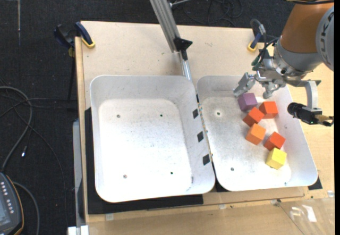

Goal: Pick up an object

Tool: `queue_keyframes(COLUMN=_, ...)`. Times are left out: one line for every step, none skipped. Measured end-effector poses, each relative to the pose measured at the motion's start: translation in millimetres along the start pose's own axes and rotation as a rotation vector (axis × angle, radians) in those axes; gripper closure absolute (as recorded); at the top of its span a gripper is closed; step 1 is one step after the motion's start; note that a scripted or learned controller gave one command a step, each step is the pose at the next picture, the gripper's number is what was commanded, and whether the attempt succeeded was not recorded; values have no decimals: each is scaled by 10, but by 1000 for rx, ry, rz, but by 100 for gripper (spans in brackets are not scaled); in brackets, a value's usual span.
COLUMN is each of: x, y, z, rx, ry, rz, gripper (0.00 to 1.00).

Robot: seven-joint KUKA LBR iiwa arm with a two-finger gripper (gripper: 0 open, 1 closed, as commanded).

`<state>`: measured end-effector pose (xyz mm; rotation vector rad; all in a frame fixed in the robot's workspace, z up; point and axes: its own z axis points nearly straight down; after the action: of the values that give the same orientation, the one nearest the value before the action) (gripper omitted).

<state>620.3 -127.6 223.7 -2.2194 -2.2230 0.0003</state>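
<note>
In the right bin (228, 170) lie several blocks: a purple block (247, 101), orange-red blocks (269, 109) (254, 116) (274, 140), an orange block (256, 134) and a yellow block (275, 159). My gripper (257, 86) hangs at the bin's far edge, just above the purple block. Its fingers (243, 84) are spread apart with nothing between them.
The left bin (106, 90) lies beside the right one. A slanted metal pole (162, 8) comes down from the top to the gap between the bins. Clamps (85, 36) (256, 37) grip the bench's far corners. Cables run over the dark floor.
</note>
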Motion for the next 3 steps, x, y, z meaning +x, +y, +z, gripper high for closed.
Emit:
queue_keyframes(x=-308, y=-621, z=1208, rx=9, ry=1, rz=6, gripper=0)
queue_keyframes(x=-132, y=-1038, z=1228, rx=-19, ry=-8, rz=3, gripper=0)
queue_keyframes(x=-136, y=-1021, z=1126, rx=-21, ry=-8, rz=4, gripper=100)
